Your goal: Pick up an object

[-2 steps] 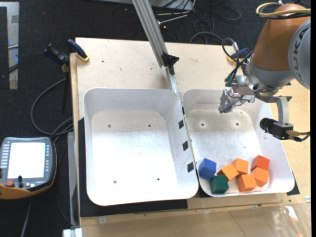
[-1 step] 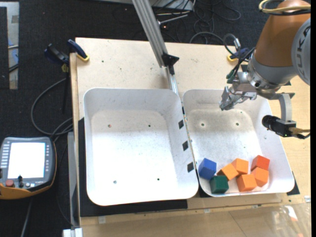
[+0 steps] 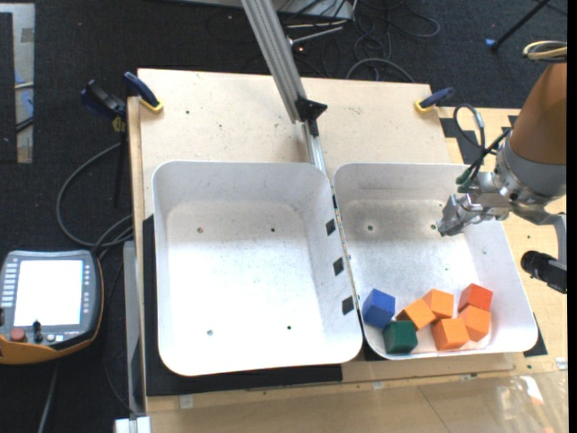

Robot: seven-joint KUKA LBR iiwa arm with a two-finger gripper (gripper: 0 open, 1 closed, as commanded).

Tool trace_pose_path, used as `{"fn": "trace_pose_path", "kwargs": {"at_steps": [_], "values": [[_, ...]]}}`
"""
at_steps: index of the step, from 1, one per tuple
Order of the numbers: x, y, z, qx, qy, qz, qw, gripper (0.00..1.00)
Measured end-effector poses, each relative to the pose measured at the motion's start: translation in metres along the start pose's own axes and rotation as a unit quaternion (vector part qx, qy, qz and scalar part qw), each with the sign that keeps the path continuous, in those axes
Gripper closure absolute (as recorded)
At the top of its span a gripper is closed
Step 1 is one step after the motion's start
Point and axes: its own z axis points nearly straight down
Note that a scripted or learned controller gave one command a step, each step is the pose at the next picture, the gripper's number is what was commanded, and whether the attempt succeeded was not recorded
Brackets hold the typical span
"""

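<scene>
Several small blocks lie along the near edge of the right bin (image 3: pixel 397 188): a blue cube (image 3: pixel 379 306), a dark green cube (image 3: pixel 400 336), and several orange blocks (image 3: pixel 450 317) clustered to their right. My gripper (image 3: pixel 448 225) hangs over the right bin's far right part, well behind the blocks. Nothing shows between its fingers.
The left bin (image 3: pixel 239 260) sits beside the right one, sharing a middle rim. A slanted metal rail (image 3: pixel 275 43) runs from the top down to the bins' junction. Blue clamps (image 3: pixel 140 91) grip the bench corners. A teach pendant (image 3: pixel 50 300) lies at the left.
</scene>
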Motion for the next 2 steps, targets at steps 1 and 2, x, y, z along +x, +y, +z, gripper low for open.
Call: {"fn": "trace_pose_path", "kwargs": {"at_steps": [1,2], "values": [[-0.066,-0.03,0.148,0.0,0.001,-0.001,1.0,1.0],[-0.016,-0.048,0.021,-0.006,0.0,-0.007,1.0,1.0]]}}
